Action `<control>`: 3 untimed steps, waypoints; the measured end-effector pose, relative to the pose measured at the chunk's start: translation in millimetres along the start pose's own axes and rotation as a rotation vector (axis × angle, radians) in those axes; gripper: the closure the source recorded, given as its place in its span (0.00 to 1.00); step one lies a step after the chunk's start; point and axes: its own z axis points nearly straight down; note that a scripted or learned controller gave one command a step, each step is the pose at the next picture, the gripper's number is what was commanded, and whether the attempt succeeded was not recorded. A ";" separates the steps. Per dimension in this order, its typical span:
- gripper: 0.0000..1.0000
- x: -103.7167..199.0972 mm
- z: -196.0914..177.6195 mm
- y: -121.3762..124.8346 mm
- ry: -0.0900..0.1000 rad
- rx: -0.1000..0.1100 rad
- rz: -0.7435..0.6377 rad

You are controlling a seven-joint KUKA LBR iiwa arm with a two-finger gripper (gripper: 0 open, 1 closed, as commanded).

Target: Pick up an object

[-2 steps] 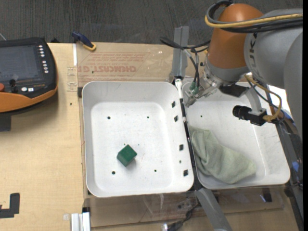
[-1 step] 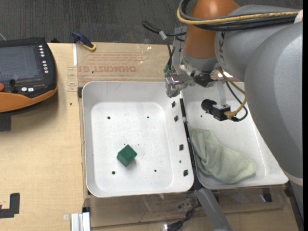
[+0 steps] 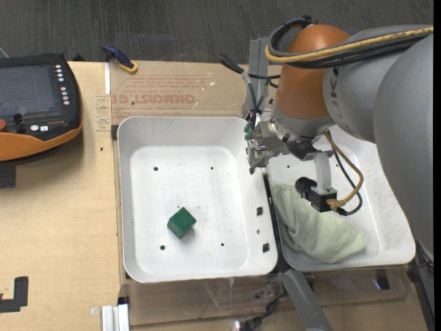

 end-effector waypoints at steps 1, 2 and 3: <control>1.00 -38.2 1.1 -15.7 0.000 0.003 0.285; 1.00 -57.4 0.9 -111.2 0.000 0.002 0.490; 1.00 -29.7 0.6 -107.7 0.000 0.001 0.589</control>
